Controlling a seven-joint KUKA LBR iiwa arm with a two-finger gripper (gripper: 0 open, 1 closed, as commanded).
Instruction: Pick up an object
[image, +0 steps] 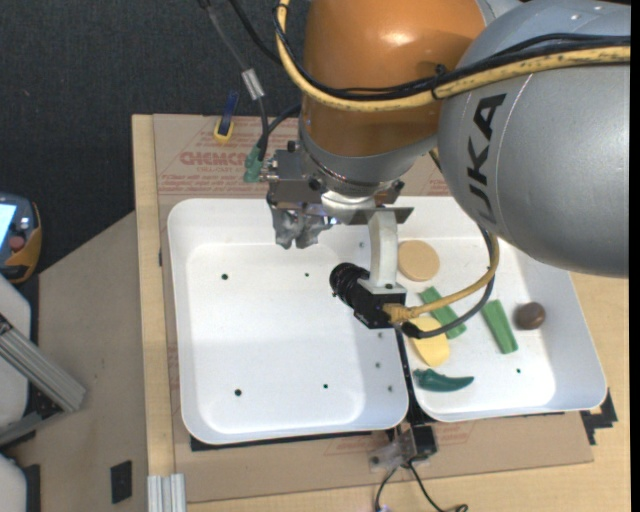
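Observation:
My gripper (297, 228) hangs below the orange band of the arm, over the back part of the left bin (200, 330). I see nothing in it. The objects lie in the right bin (570, 375): a tan round disc (419, 262), a green stick (443, 312), a second green stick (500, 327), a yellow piece (433, 349), a dark green pepper shape (443, 380) and a brown ball (529, 316). All of them are to the right of the gripper and apart from it.
A black attachment with a yellow cable (358, 292) juts from the arm over the wall between the bins. The big grey arm body (540, 130) covers the back right of the right bin. Both bins rest on a cardboard sheet (160, 200).

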